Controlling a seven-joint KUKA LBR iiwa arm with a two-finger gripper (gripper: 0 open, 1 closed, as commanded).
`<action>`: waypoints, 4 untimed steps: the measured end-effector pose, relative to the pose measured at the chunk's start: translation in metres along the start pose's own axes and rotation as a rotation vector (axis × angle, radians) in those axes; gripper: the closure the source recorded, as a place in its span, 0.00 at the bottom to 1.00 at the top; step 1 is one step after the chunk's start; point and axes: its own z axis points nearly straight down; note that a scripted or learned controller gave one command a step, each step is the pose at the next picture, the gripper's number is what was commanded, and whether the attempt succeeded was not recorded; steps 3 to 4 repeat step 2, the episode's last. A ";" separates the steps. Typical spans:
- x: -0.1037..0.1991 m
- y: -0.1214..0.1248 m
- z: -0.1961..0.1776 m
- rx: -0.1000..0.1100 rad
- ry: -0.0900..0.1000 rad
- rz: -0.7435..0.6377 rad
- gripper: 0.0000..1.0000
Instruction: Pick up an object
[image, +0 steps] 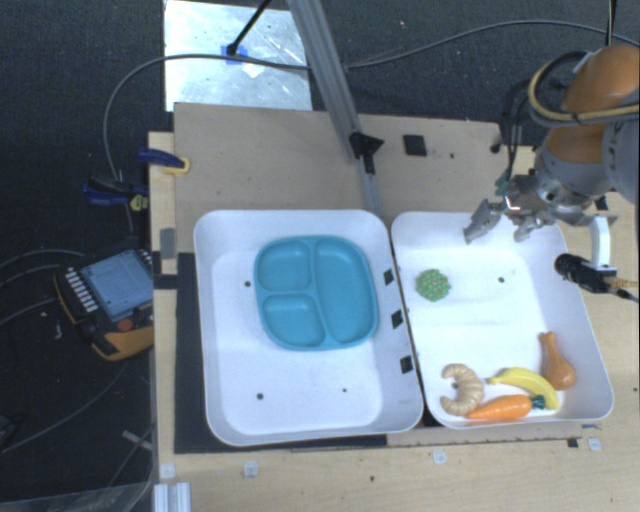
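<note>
Two shallow white bins are seen side by side on a brown bench (270, 150), viewed from above at a slant. The left bin (225, 400) is occupied by a blue divided plate (315, 292) w/ three compartments, none of which is seen to hold anything; the plate is set toward the bin's far half. The right bin (520, 300) is stocked w/ toy food: a green broccoli-like ball (433, 285) is placed alone near the bin's left wall, well apart from the rest. Four other items are clustered at the near-right corner: a tan croissant (460, 387), an orange carrot (499, 408) lying just beside it along the near wall, a yellow banana (526, 383) touching the carrot's far side, and a brown drumstick (556, 364) near the right wall, approx. upright in the picture.

The gripper (500, 224) is held over the far edge of the right bin, its two fingers spread apart w/ nothing between them. It is kept well away from the broccoli-like ball and from the corner cluster. The arm's orange band (600, 85) is visible at upper right.
</note>
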 end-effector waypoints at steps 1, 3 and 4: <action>0.000 0.003 -0.008 -0.013 -0.002 -0.002 0.00; -0.002 0.006 0.033 -0.011 -0.003 -0.002 0.00; -0.002 0.006 0.033 -0.011 -0.003 -0.002 0.00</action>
